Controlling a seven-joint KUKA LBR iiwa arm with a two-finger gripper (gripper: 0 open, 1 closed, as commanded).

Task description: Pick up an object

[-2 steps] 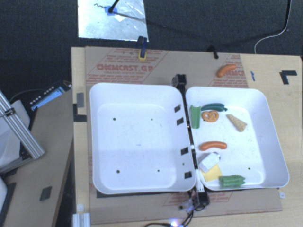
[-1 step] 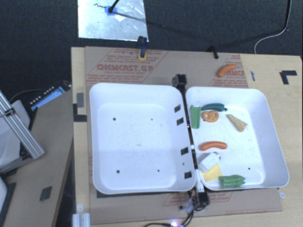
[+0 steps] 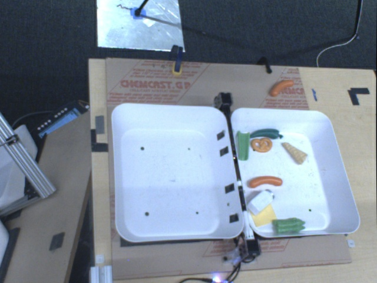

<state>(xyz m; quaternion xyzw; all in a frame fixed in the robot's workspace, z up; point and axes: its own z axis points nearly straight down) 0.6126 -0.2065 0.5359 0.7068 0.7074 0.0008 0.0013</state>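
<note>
White bins sit side by side on a cardboard-covered bench (image 3: 153, 78) over dark carpet (image 3: 47, 28). Right bin (image 3: 339, 175) holds three green pieces, one sausage (image 3: 265, 181), one pretzel (image 3: 261, 145); another sausage (image 3: 281, 87) lies beyond it.

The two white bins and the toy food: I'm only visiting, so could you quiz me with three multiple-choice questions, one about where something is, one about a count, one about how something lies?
1. Where do the toy foods lie?
A. In the left bin
B. In the right bin
C. Split evenly between both bins

2. How many orange sausages are on the bench in all?
A. One
B. Two
C. Four

3. How does the sausage outside the bins lie?
A. Flat on the cardboard
B. Standing on end
C. Propped on a bin rim

Answers
1. B: the pretzel, cone and yellow cheese all lie in the right bin.
2. B: one sausage in the bin, one outside it.
3. A: it lies flat on the cardboard, behind the right bin, apart from its rim.
</note>
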